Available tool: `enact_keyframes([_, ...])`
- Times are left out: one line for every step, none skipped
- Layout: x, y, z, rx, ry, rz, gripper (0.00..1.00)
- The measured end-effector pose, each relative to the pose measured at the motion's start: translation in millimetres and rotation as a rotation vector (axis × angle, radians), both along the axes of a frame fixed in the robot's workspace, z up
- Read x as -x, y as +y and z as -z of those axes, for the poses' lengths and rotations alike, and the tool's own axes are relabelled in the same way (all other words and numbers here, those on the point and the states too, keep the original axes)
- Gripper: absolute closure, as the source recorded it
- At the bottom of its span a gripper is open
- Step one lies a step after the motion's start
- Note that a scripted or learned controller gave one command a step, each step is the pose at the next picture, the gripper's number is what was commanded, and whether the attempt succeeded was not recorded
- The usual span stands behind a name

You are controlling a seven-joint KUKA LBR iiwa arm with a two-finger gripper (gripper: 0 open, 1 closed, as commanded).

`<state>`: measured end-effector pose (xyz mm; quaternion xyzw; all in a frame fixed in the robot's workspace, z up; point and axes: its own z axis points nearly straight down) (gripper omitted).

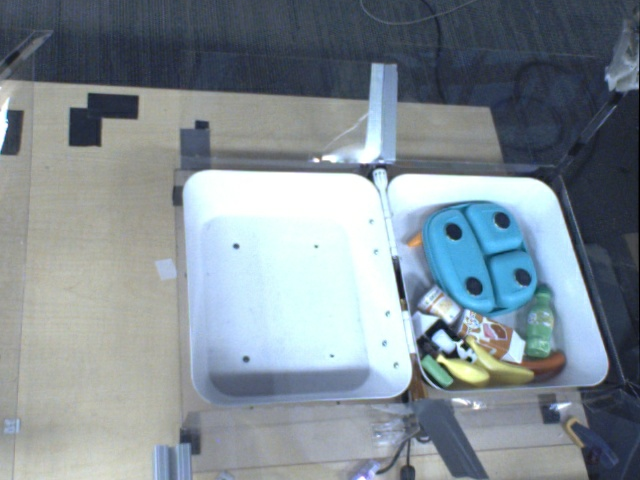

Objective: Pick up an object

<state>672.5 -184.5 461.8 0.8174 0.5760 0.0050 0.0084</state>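
Observation:
The right bin (560, 218) holds a pile of objects. A large teal tray-like piece (480, 253) with round holes lies tilted in its middle. Below it sit a small can (440, 304), a green bottle (540, 320), a printed packet (493, 333), a yellow banana (485, 370), a red-brown piece (545, 365) and a small black-and-white item (437, 346). They crowd the bin's near edge, touching one another.
The left bin (285, 288) lies beside the right one, split from it by a metal divider (383, 118). Black marks (100, 116) sit on the wooden bench at far left. A cable (420, 8) loops on the dark floor behind.

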Motion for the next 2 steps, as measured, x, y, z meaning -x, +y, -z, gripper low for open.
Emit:
enact_keyframes([3, -12, 40, -0.006, 0.015, 0.027, 1.00])
enact_keyframes([2, -11, 27, -0.003, 0.009, 0.020, 1.00])
